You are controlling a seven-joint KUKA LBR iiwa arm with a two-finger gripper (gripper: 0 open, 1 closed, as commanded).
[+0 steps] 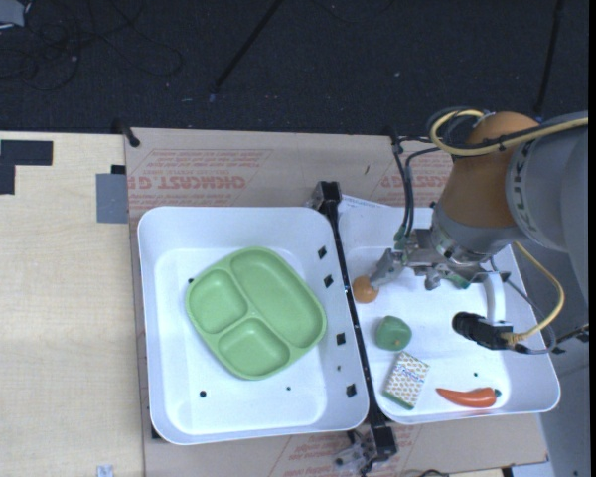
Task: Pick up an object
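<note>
1. The gripper (420, 269) hangs low over the upper part of the right bin (536, 391). The wrist hides its working end from above, so it cannot be told whether the claw is apart or together. Nothing is visibly held.
2. The likeliest target is the small orange ball (364, 289), which lies just beside the gripper's left edge and close against the bin's left wall. A green round lump (393, 332) sits near it, lower down. A pale packet (407, 380) and a red pepper (467, 397) lie further toward the near edge. The green divided plate (255, 312) lies alone in the left bin (164, 366).
3. The ball could roll. A touch that lands off its middle would likely push it along the wall or out toward the green lump.
4. The wall could get in the way. With the ball so close to it, the gripper may strike or ride up on the rim before it can close around the ball.
5. The grasp could come up empty. If the gripper closes where it hangs now, it appears to be to the right of the ball, over bare bin floor.
6. The packet lies flat, so it looks hard to grip from above. The pepper is thin and could slip or turn.
</note>
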